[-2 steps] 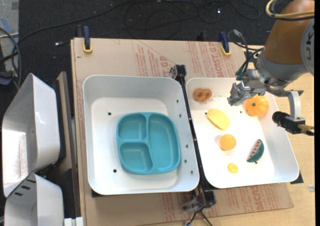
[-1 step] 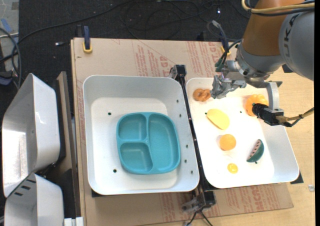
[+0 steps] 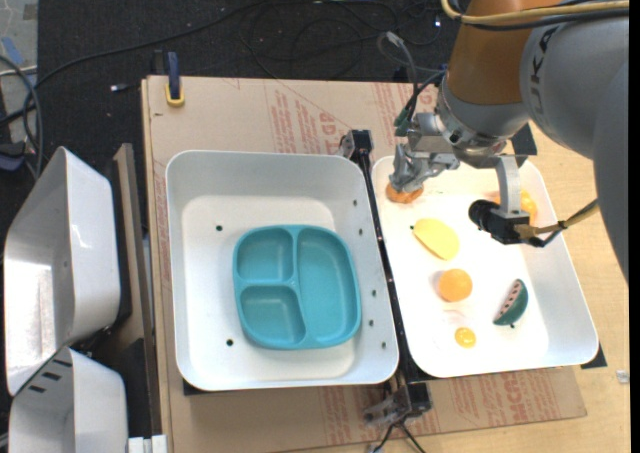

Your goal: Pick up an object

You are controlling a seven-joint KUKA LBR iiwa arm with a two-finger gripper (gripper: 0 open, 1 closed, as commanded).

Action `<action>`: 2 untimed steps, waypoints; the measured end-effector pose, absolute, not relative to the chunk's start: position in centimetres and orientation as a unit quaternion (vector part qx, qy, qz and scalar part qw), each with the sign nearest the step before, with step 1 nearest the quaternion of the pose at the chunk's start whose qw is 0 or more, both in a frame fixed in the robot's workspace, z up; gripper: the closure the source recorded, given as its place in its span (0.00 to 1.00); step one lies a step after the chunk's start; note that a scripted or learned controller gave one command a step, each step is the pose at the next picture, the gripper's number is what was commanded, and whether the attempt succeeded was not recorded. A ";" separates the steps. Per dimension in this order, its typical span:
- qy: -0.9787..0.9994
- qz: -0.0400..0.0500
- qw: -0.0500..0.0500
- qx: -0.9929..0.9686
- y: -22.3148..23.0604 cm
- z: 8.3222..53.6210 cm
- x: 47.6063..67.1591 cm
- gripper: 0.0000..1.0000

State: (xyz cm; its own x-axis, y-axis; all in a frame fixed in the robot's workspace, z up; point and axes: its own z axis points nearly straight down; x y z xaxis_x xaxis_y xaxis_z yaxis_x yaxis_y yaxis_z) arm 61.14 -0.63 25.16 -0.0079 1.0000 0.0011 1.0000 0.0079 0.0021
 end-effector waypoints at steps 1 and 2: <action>0.710 0.000 0.000 0.705 3.7 23.9 62.2 1.00; 0.710 0.001 0.000 0.705 8.1 24.0 63.1 1.00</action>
